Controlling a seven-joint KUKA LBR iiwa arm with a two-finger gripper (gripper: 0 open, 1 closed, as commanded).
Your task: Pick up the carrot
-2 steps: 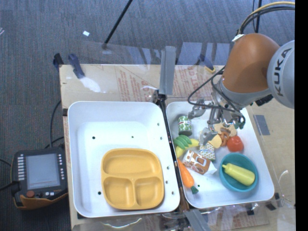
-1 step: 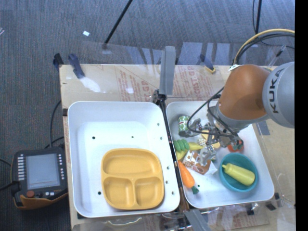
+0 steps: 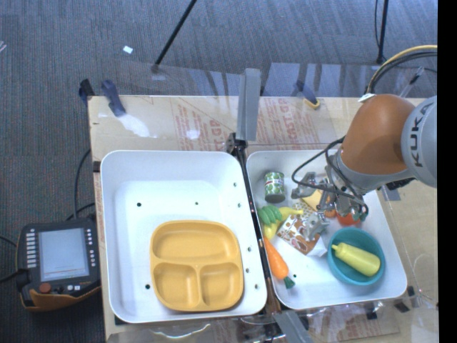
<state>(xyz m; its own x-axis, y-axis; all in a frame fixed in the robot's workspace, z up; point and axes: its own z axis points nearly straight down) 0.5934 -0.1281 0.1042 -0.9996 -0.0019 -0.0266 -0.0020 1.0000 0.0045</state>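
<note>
The carrot (image 3: 277, 262) is orange with a green stem end and lies at the front left of the right bin (image 3: 314, 299), close to its left wall. My gripper (image 3: 335, 209) hangs over the middle of the right bin, up and to the right of the carrot and well apart from it. It sits above a small snack packet (image 3: 301, 232) and a red item (image 3: 350, 219). The wrist hides the fingertips.
In the right bin there are also a small green can (image 3: 273, 185), a green and yellow toy vegetable (image 3: 275, 216) and a blue bowl (image 3: 355, 255) holding a yellow bottle (image 3: 355, 258). The left bin (image 3: 143, 184) holds a yellow divided plate (image 3: 196, 264).
</note>
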